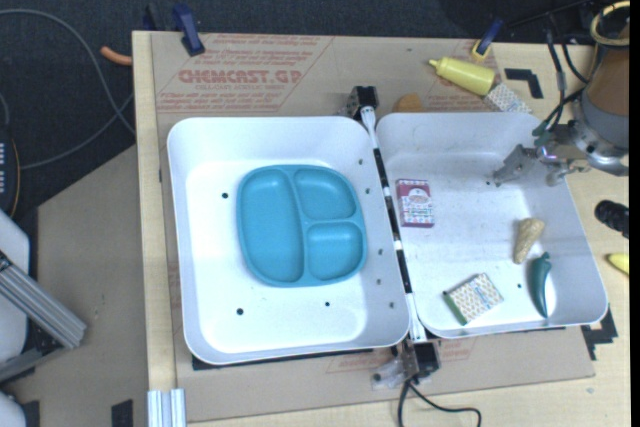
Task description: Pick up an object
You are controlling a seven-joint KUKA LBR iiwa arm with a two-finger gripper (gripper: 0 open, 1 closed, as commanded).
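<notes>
- Four objects lie near the gripper [525, 165]: red packet [414, 203], tan lump [528, 237], teal piece [541, 283], patterned packet [473, 297].
- Its finger state: cannot tell.

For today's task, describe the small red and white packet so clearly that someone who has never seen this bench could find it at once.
Start at the right-hand white bin. Look along its left wall, the side nearest the bin holding the blue divided tray. There lies the red and white packet, flat and rectangular, apart from the tan lump, teal piece and patterned pouch clustered toward the bin's front right.
</notes>
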